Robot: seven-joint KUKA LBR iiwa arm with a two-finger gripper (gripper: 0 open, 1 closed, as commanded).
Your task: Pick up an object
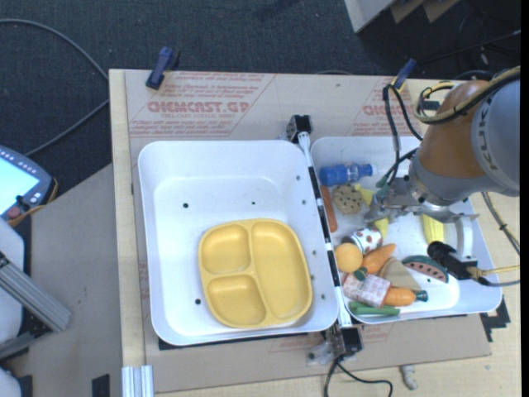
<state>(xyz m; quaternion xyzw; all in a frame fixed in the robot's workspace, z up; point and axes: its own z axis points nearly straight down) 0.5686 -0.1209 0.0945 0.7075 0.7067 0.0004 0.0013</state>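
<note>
Claw (pixel 388 208) hovering over right bin (pixel 488 301), grip state impossible telling. Best aiming at isolated orange (pixel 348 258), descending straight, avoiding crowded toy carrot (pixel 378 259).

Glossy yellow plastic tray (pixel 254 273) lies in a smooth white plastic bin (pixel 165 222) on brown paper-covered board (pixel 207 106).

Robotics lab: bench (pixel 207 106) with bins (pixel 165 164), cables (pixel 66 40).

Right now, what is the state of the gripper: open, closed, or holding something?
Gripper: it cannot be told; it sits low over the toy food in the right bin, and the wrist hides it.
</note>
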